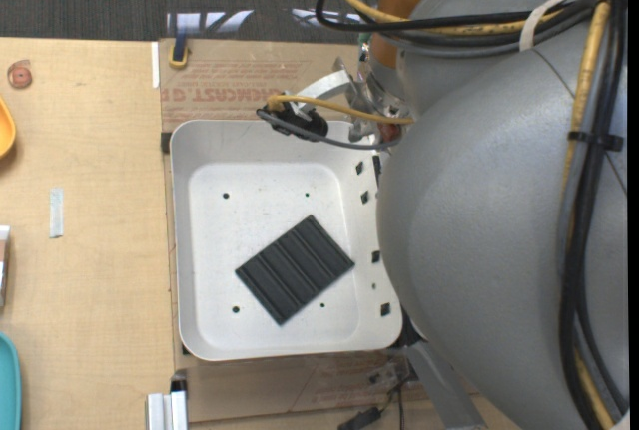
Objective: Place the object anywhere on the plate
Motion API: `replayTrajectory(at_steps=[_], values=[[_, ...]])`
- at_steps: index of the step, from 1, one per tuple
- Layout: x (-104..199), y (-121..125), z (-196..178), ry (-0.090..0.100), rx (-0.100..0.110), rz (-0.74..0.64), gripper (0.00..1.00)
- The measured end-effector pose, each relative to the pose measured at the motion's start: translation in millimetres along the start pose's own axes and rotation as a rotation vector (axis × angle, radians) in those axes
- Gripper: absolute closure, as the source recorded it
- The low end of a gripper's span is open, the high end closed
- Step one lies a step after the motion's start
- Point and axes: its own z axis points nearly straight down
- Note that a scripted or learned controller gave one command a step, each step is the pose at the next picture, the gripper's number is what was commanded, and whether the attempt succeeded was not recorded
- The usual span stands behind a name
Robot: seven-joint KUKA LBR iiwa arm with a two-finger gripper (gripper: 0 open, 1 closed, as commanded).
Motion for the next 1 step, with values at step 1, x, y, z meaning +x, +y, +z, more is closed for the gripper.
replayTrajectory(at_steps=[1], values=[[42.6, -28.2, -72.8, -0.003, 0.000, -0.348, 0.00]])
